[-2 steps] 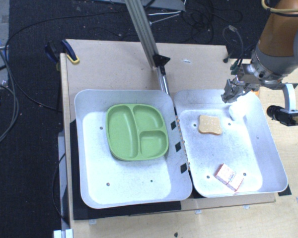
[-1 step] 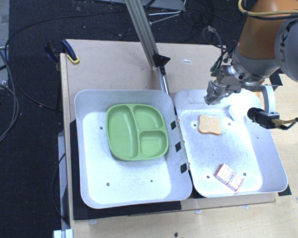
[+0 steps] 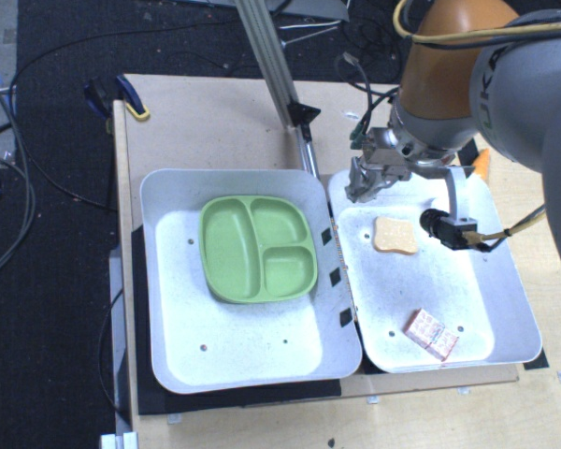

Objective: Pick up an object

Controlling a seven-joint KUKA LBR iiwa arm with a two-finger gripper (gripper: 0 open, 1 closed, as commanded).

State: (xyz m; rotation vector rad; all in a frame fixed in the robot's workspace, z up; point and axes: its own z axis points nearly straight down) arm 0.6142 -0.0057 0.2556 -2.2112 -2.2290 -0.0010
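Camera view — gripper (image 3: 363,187) near the bread slice (image 3: 395,237); open or closed, cannot tell.

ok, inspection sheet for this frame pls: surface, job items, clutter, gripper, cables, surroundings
Surface: pale bench bearing left bin and right bin side by side.
Job's things: green divided plate in left bin; bread slice and pink packet in right bin.
Clutter: blue clamp at the bench's far left corner.
Grippers: gripper over right bin's far left corner, apart from the bread slice.
Cables: black cables on the floor left of the bench.
Surroundings: metal strut slanting down toward the gap between bins; dark floor.
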